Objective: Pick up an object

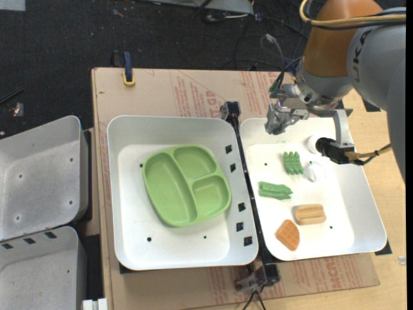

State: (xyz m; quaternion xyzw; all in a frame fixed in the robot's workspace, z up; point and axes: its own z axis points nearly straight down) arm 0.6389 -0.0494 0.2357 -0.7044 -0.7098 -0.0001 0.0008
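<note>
**Toy food in the right bin**

The claw (279,123) hangs over the right white bin's (361,237) far left corner; I cannot tell how it stands. Below lie two bumpy green pea pods (293,163) (275,190), a tan bread roll (308,214) and an orange waffle piece (288,234). Red bench (161,92) writing is unreadable.
</note>
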